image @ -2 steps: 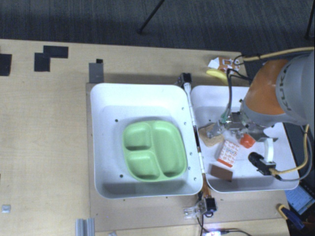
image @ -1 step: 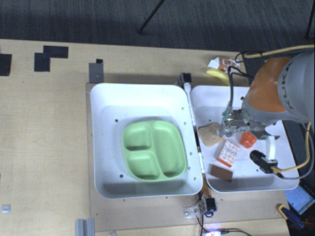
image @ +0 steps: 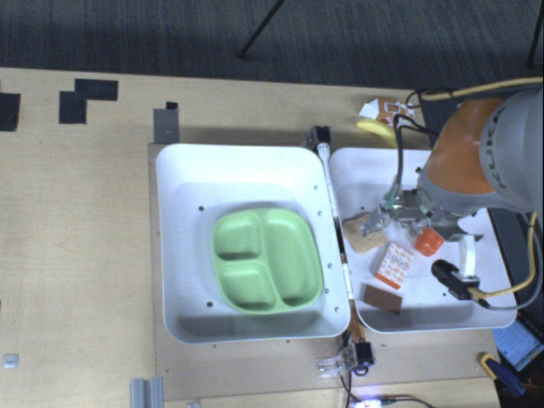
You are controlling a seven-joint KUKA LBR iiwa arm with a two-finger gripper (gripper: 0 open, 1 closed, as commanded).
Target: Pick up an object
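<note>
Brown block (image: pixel 382 298), below the pincer (image: pixel 393 215) whose spread I cannot tell, looks light, stiff; grip its long sides.

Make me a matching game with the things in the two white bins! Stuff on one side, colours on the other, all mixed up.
Things:
1. divided plate
2. small block
3. little chunk
4. card

Colours:
A. orange
B. white with orange-red print
C. light green
D. dark brown

Pairs: 1-C, 2-D, 3-A, 4-B
</note>
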